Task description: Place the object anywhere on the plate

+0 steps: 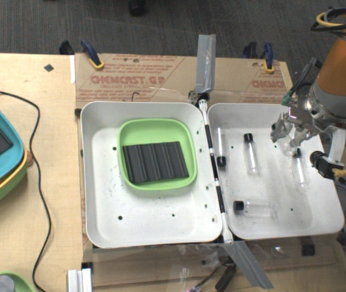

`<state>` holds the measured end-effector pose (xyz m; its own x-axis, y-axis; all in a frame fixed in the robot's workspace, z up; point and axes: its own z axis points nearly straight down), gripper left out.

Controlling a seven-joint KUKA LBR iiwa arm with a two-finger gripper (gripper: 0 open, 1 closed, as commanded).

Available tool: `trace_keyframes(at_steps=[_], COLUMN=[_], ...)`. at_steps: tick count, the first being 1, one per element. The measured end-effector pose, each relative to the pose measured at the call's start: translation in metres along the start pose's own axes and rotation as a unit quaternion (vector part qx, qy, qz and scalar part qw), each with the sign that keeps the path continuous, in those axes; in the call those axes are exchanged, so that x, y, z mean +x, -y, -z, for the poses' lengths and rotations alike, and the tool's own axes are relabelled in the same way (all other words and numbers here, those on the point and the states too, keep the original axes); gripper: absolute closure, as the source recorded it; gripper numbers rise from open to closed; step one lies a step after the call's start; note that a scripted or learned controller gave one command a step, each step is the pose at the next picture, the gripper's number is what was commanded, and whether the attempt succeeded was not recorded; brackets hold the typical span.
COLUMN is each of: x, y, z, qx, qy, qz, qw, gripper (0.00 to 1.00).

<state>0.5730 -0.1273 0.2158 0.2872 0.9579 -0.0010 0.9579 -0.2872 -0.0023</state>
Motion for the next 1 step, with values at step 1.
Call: trace_keyframes(at_steps=[1], x=[-0.0001], y=[0.0], z=[0.0], qx=[0.0], qy=[0.0], qz=[0.0], qw=[1.0], gripper=[0.0])
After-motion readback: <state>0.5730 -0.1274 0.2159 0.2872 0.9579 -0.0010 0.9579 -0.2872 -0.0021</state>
